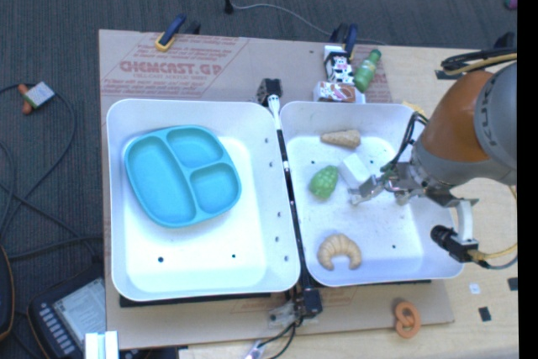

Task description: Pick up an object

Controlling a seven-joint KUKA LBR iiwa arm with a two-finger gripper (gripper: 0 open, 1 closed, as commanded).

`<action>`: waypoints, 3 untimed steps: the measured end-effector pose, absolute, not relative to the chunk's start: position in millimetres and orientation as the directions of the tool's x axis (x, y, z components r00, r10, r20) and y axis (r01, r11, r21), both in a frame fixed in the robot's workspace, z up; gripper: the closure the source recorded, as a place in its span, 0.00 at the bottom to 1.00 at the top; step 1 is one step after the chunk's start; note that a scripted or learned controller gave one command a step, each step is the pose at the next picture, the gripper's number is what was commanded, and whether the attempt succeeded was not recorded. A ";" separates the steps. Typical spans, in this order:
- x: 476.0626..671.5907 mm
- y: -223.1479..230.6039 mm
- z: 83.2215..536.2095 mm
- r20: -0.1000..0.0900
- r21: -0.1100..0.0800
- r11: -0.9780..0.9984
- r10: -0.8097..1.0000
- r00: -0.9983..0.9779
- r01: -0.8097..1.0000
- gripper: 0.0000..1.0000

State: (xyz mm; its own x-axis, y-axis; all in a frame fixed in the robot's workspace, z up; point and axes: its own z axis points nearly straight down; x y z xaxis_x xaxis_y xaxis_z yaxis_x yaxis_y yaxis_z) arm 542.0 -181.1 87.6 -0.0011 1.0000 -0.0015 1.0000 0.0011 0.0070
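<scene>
The object to pick is not fixed by the task, so we take the likeliest candidate, the green toy (324, 182), which lies in the right bin (403, 265) just left of the fingers (363, 194), close to them but apart.

Going left to right: the left bin (134, 265) holds a blue tray (181, 175), well to the left of the fingers. In the right bin the green toy comes first. A croissant (340, 251) lies below and a little left of the fingers, and a cone (340, 139) above them. A white block (356, 167) sits just above the fingertips, perhaps touching. The arm (458, 134) reaches in from the right.

We judge the task barely begun: the fingers are down in the bin, yet nothing shows between them and every object rests on the bin floor. Closing on one thing and lifting it are both left.

The fingers are small and blurred against the white floor. We cannot tell whether they are spread or closed, nor whether they touch the white block. The arm is cut off at the right.
</scene>
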 end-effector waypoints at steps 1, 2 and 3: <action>485.6 -108.8 87.0 -0.002 0.006 0.000 1.000 0.000 1.000 0.00; 487.0 -110.0 98.2 -0.005 0.011 -0.002 1.000 0.002 1.000 1.00; 595.8 -90.0 185.9 -0.002 0.004 0.002 1.000 -0.002 1.000 1.00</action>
State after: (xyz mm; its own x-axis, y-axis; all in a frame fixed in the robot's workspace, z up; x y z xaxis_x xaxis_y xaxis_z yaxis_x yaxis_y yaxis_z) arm 595.8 -90.0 185.9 -0.0017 1.0000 -0.0017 1.0000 0.0017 0.0045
